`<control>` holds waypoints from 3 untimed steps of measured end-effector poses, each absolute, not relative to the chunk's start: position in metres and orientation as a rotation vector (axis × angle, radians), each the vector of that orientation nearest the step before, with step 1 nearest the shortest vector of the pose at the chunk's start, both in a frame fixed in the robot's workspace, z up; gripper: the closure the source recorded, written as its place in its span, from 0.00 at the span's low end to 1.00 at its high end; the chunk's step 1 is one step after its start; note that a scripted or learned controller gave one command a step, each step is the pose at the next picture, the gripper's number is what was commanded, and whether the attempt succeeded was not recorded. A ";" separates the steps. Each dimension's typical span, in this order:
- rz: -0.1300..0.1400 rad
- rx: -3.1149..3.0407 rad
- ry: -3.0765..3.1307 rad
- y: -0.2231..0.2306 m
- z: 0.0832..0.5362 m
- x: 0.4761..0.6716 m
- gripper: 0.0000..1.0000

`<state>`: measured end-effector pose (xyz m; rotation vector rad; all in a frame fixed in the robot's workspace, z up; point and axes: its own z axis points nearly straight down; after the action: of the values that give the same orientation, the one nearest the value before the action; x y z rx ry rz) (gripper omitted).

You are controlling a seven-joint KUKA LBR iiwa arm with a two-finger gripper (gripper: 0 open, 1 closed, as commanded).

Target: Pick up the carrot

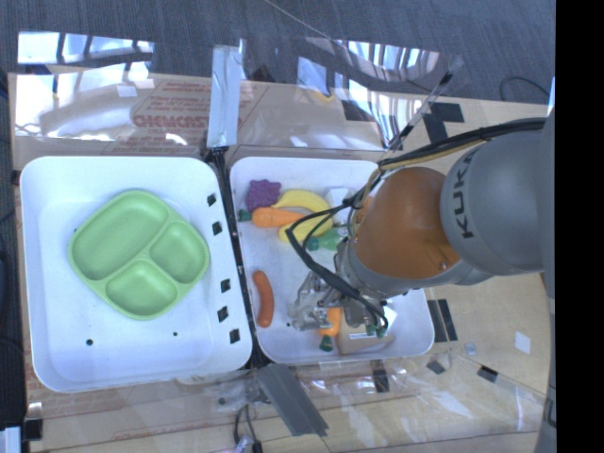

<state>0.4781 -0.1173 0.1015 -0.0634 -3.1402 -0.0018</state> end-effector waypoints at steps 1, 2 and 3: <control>0.010 0.180 -3.148 -0.177 0.241 0.479 1.00; -0.005 0.862 -3.018 -0.171 0.153 0.491 1.00; -0.006 1.303 -2.856 -0.138 0.113 0.492 1.00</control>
<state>0.4921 -0.1383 0.1128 1.3031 -2.8560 -0.0058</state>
